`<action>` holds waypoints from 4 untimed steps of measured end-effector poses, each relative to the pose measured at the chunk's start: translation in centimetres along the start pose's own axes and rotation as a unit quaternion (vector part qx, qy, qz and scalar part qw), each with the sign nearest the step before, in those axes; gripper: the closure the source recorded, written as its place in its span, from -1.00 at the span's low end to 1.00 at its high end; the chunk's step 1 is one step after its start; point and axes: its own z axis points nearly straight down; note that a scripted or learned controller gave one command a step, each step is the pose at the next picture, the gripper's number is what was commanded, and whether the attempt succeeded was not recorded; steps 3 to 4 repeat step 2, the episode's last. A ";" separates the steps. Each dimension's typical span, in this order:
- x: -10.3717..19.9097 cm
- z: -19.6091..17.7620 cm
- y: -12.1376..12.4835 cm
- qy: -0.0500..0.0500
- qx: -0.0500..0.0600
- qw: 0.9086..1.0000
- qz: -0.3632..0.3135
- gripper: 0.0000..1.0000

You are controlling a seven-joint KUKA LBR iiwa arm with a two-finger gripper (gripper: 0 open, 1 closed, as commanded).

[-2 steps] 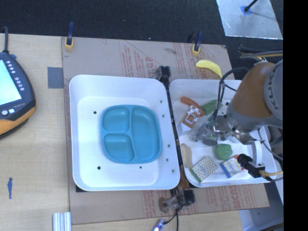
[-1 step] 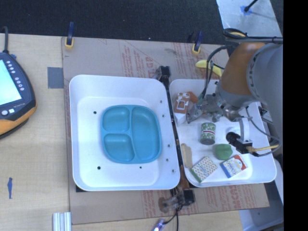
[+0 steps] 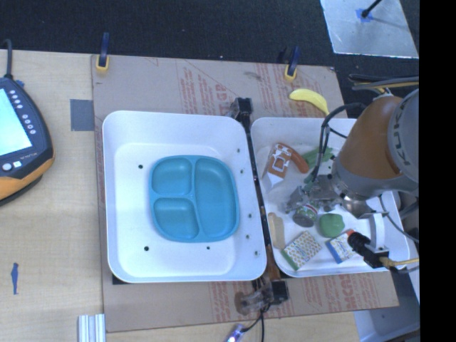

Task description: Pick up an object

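Clutter fills the right bin (image 3: 265, 137) below me: a brown-and-white packet (image 3: 279, 161) near its top left, a green ball-like thing (image 3: 330, 224) by my wrist, a checkered card (image 3: 302, 249) and a small blue-and-white box (image 3: 340, 248) along the near edge, a wooden stick (image 3: 276, 229) against the left wall. My gripper (image 3: 308, 204) is down among them, right over a small grey, round piece (image 3: 304, 216) in the middle of the bin, but from this slant my own wrist and cables cover the tips, so I cannot tell how they stand or whether anything sits between them. I judge this to be the reach-and-grasp step, with no lift begun. The next move calls for a firm close on one item alone, then a straight rise clear of its neighbours. The left bin (image 3: 121, 191) holds a blue divided tray (image 3: 194, 197); a yellow banana (image 3: 309, 98) lies outside on the bench.
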 end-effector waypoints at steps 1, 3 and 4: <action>-0.1 -1.0 0.1 -0.001 0.001 1.000 -0.003 1.00; 8.0 -11.3 3.5 0.001 -0.002 1.000 0.000 1.00; 8.0 -11.3 3.5 0.001 -0.002 1.000 0.000 1.00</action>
